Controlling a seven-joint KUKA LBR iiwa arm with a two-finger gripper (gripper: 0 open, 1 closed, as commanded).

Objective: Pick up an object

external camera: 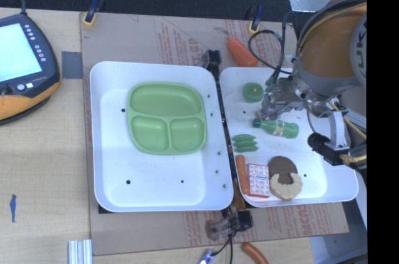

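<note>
Green bottle [278,127] in right bin [336,191]

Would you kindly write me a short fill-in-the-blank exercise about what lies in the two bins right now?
1. The green divided plate lies in the ____ bin.
2. That plate has ____ compartments.
3. The gripper hangs over the ____ bin, just above the green bottle.
4. The brown and cream cookie lies beside a ____ and white packet.

Missing words: left; three; right; orange
</note>
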